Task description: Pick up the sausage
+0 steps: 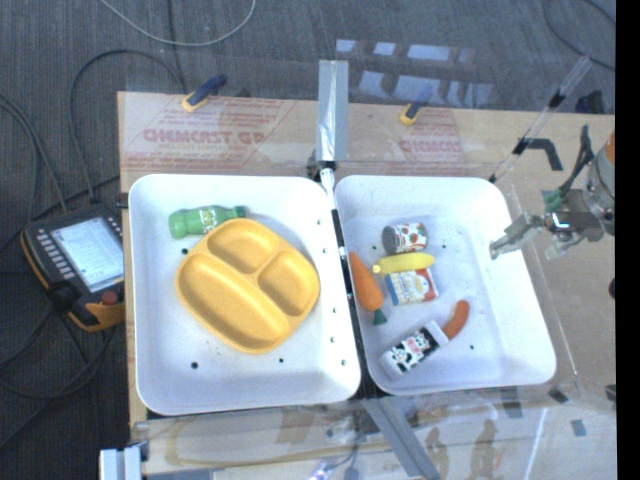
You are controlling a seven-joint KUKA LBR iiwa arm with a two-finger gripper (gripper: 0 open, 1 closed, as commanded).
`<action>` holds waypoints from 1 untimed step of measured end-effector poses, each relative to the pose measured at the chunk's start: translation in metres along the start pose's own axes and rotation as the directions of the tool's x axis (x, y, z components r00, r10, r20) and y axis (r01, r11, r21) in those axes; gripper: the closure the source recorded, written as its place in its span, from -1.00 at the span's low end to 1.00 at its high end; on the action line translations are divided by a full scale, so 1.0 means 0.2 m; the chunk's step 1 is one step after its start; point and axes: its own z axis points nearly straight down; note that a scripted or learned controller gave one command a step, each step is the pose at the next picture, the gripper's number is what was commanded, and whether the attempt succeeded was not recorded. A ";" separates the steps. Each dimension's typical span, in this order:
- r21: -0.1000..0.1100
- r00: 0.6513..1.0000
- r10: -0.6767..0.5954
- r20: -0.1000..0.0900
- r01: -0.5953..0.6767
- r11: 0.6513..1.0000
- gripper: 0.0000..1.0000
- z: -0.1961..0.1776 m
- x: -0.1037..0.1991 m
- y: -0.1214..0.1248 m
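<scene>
The sausage (456, 319) is a short orange-red link lying slantwise on the floor of the right bin (520, 353), towards its front right. Nothing touches it. My gripper (548, 224) hangs at the far right, over that bin's right rim, well behind and to the right of the sausage and above it. It holds nothing that I can see.
Left of the sausage lie a cow-patterned carton (414, 349), a small box (412, 288), a banana (404, 264), a can (404, 237) and a carrot (366, 283). The left bin (160, 368) holds a yellow divided plate (248, 283) and a green bottle (205, 219).
</scene>
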 end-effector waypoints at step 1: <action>0.002 1.000 0.031 -0.002 -0.031 1.000 -1.00 0.71 0.04 -0.18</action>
